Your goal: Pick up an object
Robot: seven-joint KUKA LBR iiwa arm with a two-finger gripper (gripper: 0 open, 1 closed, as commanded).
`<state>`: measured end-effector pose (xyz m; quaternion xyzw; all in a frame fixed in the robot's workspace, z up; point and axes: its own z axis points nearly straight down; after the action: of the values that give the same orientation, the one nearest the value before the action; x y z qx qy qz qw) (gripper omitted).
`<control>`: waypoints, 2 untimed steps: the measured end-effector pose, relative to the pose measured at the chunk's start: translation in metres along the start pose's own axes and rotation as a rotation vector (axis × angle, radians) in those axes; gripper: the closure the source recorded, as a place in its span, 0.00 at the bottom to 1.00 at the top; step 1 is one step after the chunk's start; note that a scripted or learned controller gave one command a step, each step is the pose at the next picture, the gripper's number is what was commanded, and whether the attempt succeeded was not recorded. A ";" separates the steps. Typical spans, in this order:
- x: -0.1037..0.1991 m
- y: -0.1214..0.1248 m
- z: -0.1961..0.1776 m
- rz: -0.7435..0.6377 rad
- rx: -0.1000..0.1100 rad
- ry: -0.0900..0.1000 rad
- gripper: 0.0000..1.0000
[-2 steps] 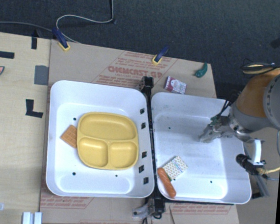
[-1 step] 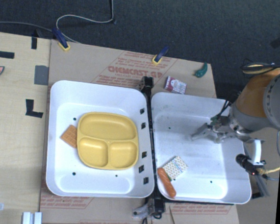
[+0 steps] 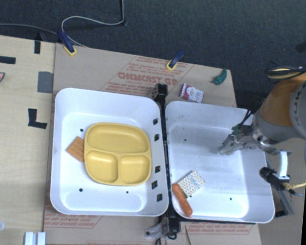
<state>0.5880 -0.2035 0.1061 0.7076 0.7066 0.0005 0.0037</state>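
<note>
A: Where is the pincer point(image 3: 230, 145) just now?

B: Low inside the right bin point(image 3: 252, 207), toward its far right part, over bare white floor. The arm point(image 3: 286, 113) comes in from the right and slopes down and leftward, its orange band just above the wrist.

A: Open or closed?

B: I cannot tell. The tip is a small grey blur, and I see nothing gripped in it.

A: What is there to pick up?

B: In that same bin, near the front-left corner, lie a patterned packet point(image 3: 191, 183) and an orange carrot point(image 3: 182, 200), just beside each other and perhaps touching. Both sit left of the pincer and nearer the viewer, well apart from it.

A: How do they lie?

B: The carrot's long axis runs diagonally, from upper left to lower right, close along the bin's front wall. The packet is tilted like a diamond.

A: And the left bin point(image 3: 65, 138)?

B: It holds a yellow tray point(image 3: 119, 153) with a brown cracker point(image 3: 76, 149) tucked at its left edge. That is farther off.

A: So the next move?

B: I judge it would travel left and toward the front; the packet looks easier, clear of the wall.
</note>
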 end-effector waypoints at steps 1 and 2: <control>0.000 0.000 0.000 0.000 0.001 0.000 0.00; 0.000 0.000 -0.009 0.000 0.001 0.001 1.00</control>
<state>0.5881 -0.2030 0.1153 0.7075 0.7067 0.0007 0.0030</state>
